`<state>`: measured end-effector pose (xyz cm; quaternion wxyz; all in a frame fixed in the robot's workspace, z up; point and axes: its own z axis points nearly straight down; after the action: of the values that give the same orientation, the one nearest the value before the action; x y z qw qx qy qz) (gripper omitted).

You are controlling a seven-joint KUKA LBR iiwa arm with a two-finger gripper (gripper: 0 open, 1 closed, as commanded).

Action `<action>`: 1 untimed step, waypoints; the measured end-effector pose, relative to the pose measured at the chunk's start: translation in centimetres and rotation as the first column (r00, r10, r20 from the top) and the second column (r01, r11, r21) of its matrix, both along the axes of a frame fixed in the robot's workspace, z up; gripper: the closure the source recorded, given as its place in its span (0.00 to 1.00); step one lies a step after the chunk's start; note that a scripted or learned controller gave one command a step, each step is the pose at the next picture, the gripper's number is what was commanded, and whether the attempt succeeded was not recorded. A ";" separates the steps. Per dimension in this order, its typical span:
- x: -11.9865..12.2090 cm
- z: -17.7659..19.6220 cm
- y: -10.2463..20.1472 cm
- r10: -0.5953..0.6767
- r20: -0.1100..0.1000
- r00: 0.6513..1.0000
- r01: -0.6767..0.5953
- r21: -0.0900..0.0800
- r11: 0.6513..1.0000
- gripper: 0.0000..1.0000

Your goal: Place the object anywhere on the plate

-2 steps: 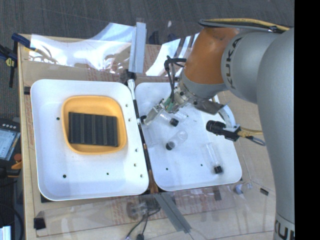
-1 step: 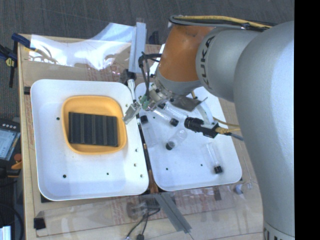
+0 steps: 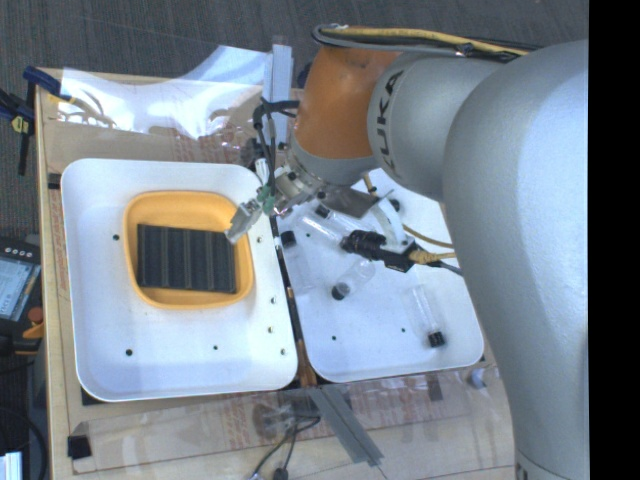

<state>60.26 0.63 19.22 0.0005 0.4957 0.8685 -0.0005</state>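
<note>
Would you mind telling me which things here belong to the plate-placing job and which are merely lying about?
Job: yellow rounded plastic plate with dark ribbed centre, in the left white bin; pincer at its right rim.
Lying about: small black cube and clear plastic tube, both in the right white bin.

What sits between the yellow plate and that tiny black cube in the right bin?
The camera view shows the bins' adjoining rims, then a small clear tube lying on the right bin floor, before the cube.
</note>
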 end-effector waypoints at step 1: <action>0.0 0.0 0.0 0.000 0.000 1.000 0.000 0.000 1.000 0.00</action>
<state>60.26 0.61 19.23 0.0006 0.4959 0.8684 -0.0005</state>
